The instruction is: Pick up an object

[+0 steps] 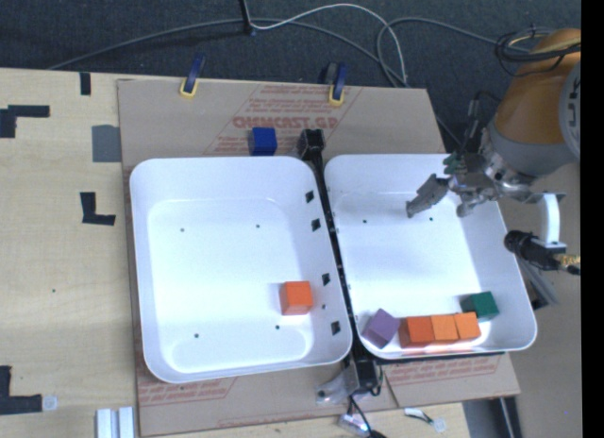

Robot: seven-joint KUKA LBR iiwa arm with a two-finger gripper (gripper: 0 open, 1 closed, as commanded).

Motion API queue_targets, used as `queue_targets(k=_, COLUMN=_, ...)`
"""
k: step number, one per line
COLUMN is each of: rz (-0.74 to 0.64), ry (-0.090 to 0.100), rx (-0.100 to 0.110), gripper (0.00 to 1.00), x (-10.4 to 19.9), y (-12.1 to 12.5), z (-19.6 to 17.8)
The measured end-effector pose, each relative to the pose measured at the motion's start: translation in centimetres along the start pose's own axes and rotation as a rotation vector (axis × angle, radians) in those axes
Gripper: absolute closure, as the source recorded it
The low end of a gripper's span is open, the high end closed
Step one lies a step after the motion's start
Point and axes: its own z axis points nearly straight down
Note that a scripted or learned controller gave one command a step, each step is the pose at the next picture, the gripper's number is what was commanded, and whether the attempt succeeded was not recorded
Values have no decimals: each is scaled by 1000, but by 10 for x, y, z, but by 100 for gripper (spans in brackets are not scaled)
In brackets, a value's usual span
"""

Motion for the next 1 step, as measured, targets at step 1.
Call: queue_targets(k=1, rz=36, ry=0, rx=-2, gripper=0, x=35, y=-25, z=-31)
